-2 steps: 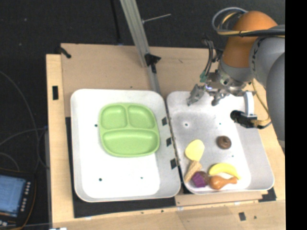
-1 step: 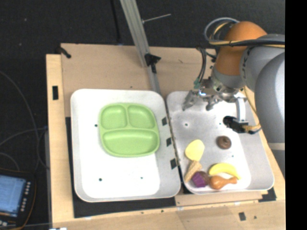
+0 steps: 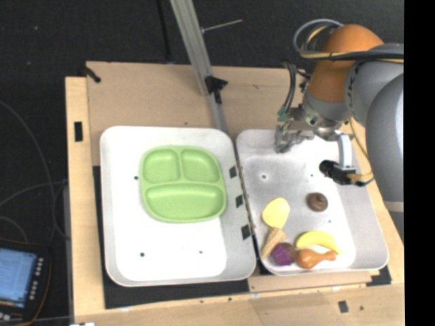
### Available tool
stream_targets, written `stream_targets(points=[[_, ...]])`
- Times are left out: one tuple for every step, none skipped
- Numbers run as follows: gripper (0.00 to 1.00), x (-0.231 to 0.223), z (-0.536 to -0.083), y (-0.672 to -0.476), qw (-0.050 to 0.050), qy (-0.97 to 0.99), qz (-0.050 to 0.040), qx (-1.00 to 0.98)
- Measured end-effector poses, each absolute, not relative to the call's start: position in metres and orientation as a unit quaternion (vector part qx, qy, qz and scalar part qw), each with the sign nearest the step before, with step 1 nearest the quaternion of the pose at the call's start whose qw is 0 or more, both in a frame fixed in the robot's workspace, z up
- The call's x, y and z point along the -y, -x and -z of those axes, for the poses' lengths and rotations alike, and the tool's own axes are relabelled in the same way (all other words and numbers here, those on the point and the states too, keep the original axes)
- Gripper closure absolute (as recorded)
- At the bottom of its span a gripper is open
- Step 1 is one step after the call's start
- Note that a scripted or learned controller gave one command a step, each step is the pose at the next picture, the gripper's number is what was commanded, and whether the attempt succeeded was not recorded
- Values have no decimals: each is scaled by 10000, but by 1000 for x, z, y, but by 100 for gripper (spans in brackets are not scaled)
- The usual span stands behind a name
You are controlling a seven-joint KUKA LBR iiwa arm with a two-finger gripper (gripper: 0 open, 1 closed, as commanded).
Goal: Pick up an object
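My gripper [image 3: 284, 140] hangs over the far left corner of the right bin [image 3: 292, 172], apart from every object. Whether anything sits between its tips cannot be made out. Toward the bin's near side lie a pale yellow chip-shaped piece [image 3: 275, 212], a tan cone [image 3: 272, 238], a purple piece [image 3: 282, 254], a yellow banana [image 3: 317, 241], an orange-brown drumstick [image 3: 313, 256] and a small brown round piece [image 3: 316, 201].
The left bin [image 3: 122, 250] holds a green three-compartment plate [image 3: 183, 184]. A grey slanted pole [image 3: 194, 43] rises behind the bins. The arm's orange band [image 3: 340, 60] and a black fitting [image 3: 336, 171] stand over the right bin's far right.
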State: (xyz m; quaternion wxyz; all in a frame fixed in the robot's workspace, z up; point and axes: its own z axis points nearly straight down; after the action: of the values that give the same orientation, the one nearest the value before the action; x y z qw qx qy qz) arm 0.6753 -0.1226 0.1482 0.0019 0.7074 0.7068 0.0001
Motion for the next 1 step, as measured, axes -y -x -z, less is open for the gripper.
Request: stream_targets(points=[[100, 121, -194, -680, 26, -7064, -16, -7078]])
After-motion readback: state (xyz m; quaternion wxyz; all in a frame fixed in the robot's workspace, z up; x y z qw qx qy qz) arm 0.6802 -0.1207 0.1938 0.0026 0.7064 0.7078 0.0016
